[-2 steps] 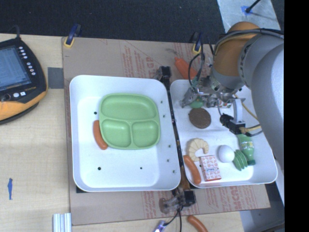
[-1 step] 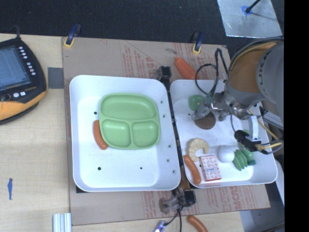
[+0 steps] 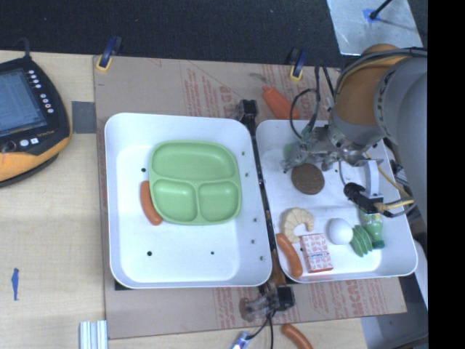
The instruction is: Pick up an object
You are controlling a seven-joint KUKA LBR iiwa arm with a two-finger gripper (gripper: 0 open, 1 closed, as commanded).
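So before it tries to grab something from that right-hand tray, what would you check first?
1. Gripper is over the right bin: ok, it sits at the bin's far end.
2. A target is close by: ok, the brown round piece lies just beside the gripper.
3. Something is already held: cannot tell, the wrist hides that spot.
4. Room around the brown piece: ok, it lies apart from the croissant and white egg.
5. Crowded items: not ok, the sausage and red-and-white carton touch near the front wall.
6. Cables clear of the gripper: cannot tell.
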